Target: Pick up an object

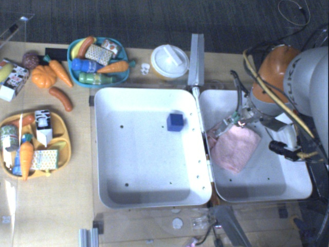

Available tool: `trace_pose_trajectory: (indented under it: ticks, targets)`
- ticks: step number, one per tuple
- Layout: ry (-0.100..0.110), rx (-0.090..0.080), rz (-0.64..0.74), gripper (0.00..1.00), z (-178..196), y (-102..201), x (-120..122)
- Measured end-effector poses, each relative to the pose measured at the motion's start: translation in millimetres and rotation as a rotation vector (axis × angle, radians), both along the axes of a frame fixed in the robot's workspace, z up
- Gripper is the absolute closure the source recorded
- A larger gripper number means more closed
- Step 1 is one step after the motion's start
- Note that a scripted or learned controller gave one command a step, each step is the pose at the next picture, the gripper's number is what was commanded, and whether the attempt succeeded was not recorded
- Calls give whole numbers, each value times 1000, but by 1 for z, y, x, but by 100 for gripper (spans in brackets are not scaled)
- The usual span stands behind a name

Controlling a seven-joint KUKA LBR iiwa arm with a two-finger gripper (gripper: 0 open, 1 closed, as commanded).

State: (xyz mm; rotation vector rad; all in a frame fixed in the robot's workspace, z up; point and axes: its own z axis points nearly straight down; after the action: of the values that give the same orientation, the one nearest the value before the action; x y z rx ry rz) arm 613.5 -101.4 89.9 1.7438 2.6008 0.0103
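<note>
A pale wooden bench [77, 179] carries two shallow white bins beneath dark carpet. The left white bin [149, 189] holds a small blue cube [176, 121] near its upper right, bare floor all around it. In the right white bin [267, 187], a crumpled pink cloth [235, 147] lies beside the dividing wall, touching the jaws [237, 120]; their spread cannot be told.

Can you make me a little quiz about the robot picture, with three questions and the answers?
1. True or false: the blue cube sits in the left bin.
2. What lies in the right bin? A) pink cloth B) orange carrot C) white lid
3. Fill in: the gripper is over the ____ bin.

Key: 1 true. 2 A, the pink cloth. 3 right.
</note>
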Motion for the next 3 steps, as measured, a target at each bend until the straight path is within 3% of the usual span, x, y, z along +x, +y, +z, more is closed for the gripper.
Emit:
trace_pose_trajectory:
  ticks: [1,2,3]
  targets:
    - [15,1,-73,0,-1,1,56]
    - [20,6,-5,0,-1,-7,55]
    - [1,-2,6,0,0,-41,10]
